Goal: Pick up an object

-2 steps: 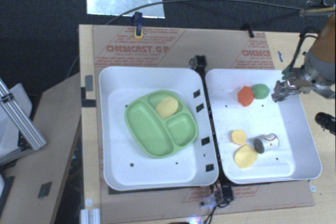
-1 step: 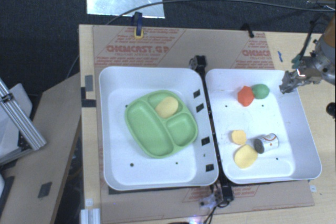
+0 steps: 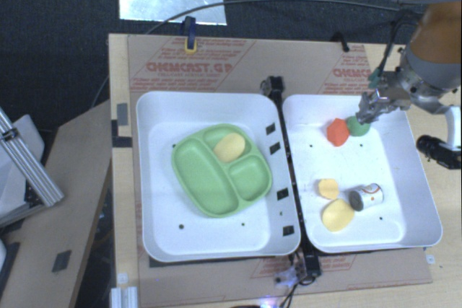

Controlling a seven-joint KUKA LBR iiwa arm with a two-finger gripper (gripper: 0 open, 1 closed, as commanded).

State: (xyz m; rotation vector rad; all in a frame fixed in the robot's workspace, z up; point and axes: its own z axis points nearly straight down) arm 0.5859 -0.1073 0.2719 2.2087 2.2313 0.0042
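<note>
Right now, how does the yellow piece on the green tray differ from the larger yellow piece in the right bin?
The yellow piece on the green tray sits in a tray compartment in the left bin; the larger yellow piece lies on the right bin's bare floor. The first lies alone; the second lies close beside a small can. Both are rounded and pale yellow.

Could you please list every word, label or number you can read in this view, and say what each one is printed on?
"CHEMCAST GP", in red, on the brown board under the bins, at its left rear.
The same red print, partly cut off by the arm, at the board's right rear: only "CHEM" reads.
Red marking on the small white and grey cylinder in the right bin: too small to read.
Faint red print along the board's front edge: too blurred to read.
</note>
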